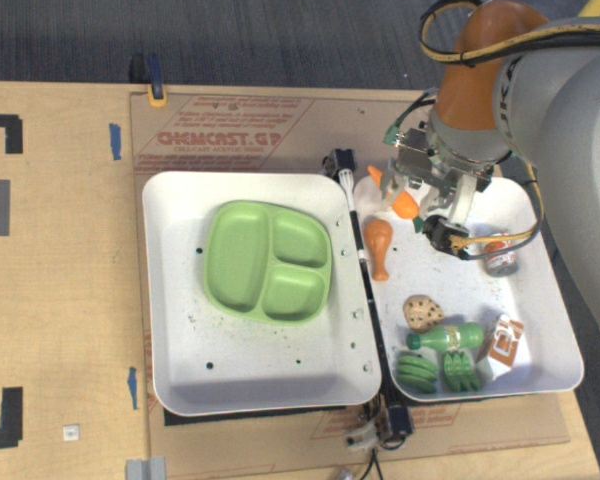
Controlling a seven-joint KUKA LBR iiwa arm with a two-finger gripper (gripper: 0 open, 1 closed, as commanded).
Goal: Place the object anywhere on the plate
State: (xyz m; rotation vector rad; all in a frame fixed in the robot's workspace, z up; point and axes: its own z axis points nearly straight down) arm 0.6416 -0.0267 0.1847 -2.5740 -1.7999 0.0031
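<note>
Two white bins: left bin [170,298] at nine o'clock, right bin [550,298] at three. One green plate [268,261]. One drumstick [379,243], one cookie [421,312], one green bottle [446,339], two green leafy pieces [438,370] at five o'clock.

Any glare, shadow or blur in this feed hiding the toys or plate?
Camera view: even light, sharp focus; green plate shows cleanly, without glare; soft shadow lies under the arm near the pincer; the small can beside it is partly blurred.
</note>
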